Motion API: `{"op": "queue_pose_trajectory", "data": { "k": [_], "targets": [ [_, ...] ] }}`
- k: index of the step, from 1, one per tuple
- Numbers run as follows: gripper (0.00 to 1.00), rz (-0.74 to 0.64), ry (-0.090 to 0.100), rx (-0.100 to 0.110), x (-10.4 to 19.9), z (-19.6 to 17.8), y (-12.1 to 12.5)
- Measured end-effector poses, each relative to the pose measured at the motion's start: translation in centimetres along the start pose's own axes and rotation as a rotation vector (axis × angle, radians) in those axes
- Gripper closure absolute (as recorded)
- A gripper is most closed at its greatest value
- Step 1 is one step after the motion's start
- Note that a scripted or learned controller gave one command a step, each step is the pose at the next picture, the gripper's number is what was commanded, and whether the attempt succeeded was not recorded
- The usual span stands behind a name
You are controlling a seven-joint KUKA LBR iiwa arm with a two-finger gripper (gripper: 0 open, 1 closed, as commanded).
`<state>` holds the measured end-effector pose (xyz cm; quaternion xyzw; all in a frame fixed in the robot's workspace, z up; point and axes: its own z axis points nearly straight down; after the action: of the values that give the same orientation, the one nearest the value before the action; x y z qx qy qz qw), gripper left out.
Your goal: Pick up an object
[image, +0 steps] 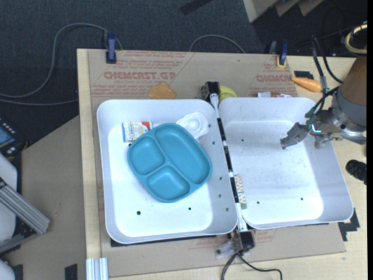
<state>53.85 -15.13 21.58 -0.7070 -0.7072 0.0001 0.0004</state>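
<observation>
A blue divided plate (168,161) lies in the left bin (116,209). Behind it, a small white carton with red and blue print (134,130) sits partly under the plate's far left rim. A white round lid-like piece (193,124) rests at the plate's far right rim. My gripper (305,139) hangs over the right side of the right bin (280,209), far from these objects. Its fingers (290,139) are spread open with nothing between them.
On the bench behind the bins lie an orange lump (162,90), a yellow-green ball (227,92) beside a black clip, and an orange carrot-like piece (306,84). Blue clamps and cables sit along the bench's far edge.
</observation>
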Motion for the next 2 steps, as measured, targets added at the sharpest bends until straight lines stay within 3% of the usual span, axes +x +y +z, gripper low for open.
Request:
{"op": "queue_pose_trajectory", "data": {
  "k": [1, 2],
  "targets": [
    [0.0, -0.005, 0.003, 0.005, 5.4, 13.8, 1.6],
    [0.0, 0.002, -0.005, -0.008, -0.9, 8.7, 5.6]
  ]
}}
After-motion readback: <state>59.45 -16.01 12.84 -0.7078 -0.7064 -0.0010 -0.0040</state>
